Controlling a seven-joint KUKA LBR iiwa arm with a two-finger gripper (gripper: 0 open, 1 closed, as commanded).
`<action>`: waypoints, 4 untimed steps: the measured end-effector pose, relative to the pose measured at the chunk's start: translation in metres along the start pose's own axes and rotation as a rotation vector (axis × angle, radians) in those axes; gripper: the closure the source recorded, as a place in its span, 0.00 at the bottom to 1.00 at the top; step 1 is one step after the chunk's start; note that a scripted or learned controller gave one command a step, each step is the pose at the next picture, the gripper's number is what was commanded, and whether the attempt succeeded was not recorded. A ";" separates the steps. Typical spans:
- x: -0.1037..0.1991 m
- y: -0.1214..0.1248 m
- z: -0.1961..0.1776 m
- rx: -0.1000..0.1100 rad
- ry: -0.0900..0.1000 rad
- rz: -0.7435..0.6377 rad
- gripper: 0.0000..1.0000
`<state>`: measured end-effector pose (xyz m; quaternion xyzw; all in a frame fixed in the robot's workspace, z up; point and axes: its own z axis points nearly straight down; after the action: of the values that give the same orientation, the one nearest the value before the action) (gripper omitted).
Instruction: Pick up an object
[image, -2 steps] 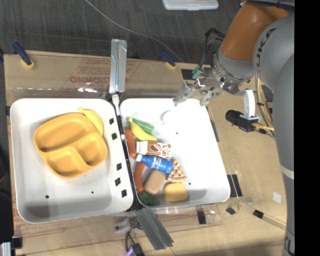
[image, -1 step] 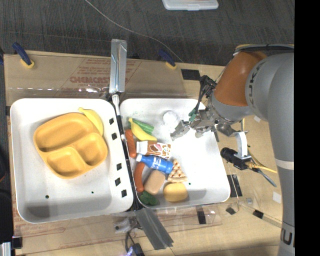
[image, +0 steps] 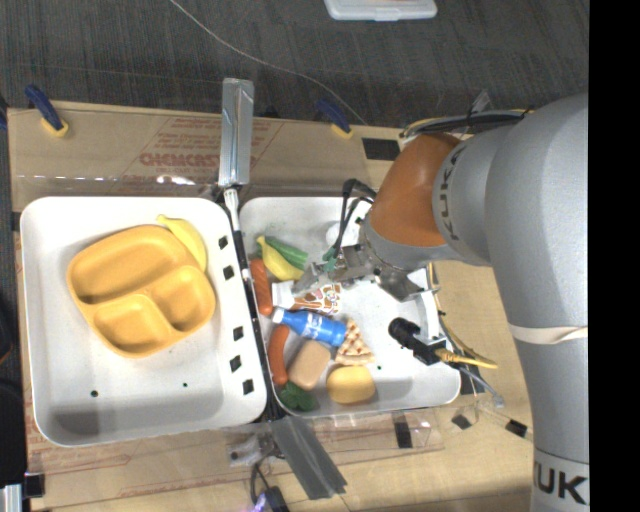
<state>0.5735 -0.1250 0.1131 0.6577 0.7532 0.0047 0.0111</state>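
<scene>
We lower the gripper (image: 335, 265) into the right bin (image: 425, 385), near its far-left corner beside the banana (image: 280, 258), probably to grasp there, but its state we cannot tell.

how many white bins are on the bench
2: the left bin holds a yellow tray; the right bin beside it holds the small items.

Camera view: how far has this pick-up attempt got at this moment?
Done: the arm has reached into the right bin, and the gripper sits low among the toy food beside the yellow banana. In hand: nothing I can confirm; no object shows between its fingers. Left: grasp and lift. The blue bottle and the yellow tray in the left bin lie untouched.
</scene>
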 end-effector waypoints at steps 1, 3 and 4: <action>0.011 -0.001 0.005 -0.003 -0.001 0.245 0.00; 0.016 -0.019 0.004 -0.006 0.000 0.279 0.00; -0.028 -0.027 -0.080 0.018 0.006 0.373 0.00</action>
<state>0.5484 -0.1556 0.1931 0.7859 0.6183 0.0017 0.0019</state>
